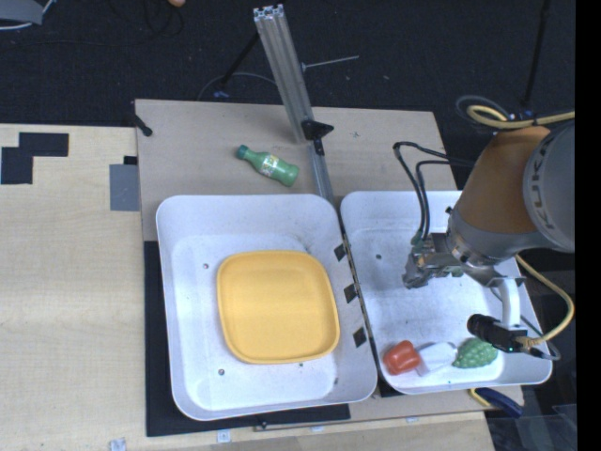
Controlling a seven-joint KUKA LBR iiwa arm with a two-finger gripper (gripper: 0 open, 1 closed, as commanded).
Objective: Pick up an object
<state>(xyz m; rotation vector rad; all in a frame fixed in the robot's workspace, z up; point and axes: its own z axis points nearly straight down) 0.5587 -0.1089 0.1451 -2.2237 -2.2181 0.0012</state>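
1. Gripper (420, 272): hangs low over the right bin (394, 216), mid-floor; whether open or closed cannot be told.
2. Nearest candidate: red pepper-like object (402, 356), toward the bin's near edge, below and slightly left of the gripper.
3. Green leafy object (476, 353): near-right corner, tight to the rim.
4. Open floor lies between gripper and red object.

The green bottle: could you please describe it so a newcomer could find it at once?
Start at the left bin, which holds a yellow plate. On the bench beyond its far edge lies the green bottle, on its side, outside both bins.
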